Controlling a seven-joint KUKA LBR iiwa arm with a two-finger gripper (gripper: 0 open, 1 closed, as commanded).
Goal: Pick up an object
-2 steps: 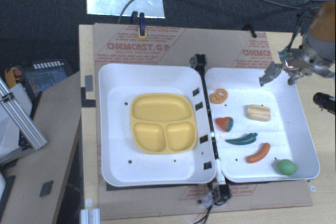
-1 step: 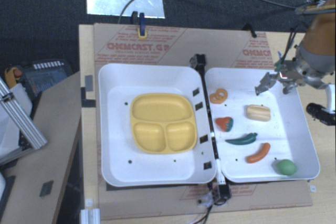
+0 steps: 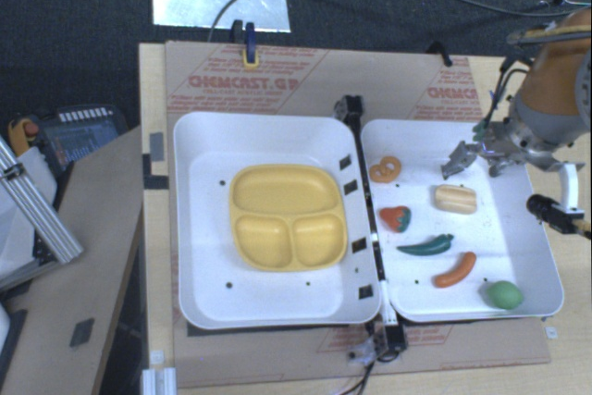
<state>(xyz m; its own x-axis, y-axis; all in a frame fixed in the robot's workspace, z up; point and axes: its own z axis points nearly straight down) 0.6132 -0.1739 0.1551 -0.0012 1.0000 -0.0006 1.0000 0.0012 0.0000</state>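
1. Over the far right part of the right-hand shallow white bin (image 3: 532, 227), the end effector (image 3: 472, 157) hangs with its metal fingers spread fairly wide and nothing between them.
2. The likeliest target, a pale tan bread-roll-shaped toy (image 3: 455, 198), lies just beside and nearer than the fingertips, apart from them.
3. Risk: a straight descent from here may land past the roll's far edge, so one finger would nudge it aside instead of straddling it.
4. Risk: the roll's rounded, smooth sides could slip out of a shallow pinch.
5. The orange pretzel-shaped toy (image 3: 386, 168) sits toward the bin's far left corner; the red strawberry-like toy (image 3: 396, 218) and dark green pepper (image 3: 426, 245) lie nearer the left wall, well clear.
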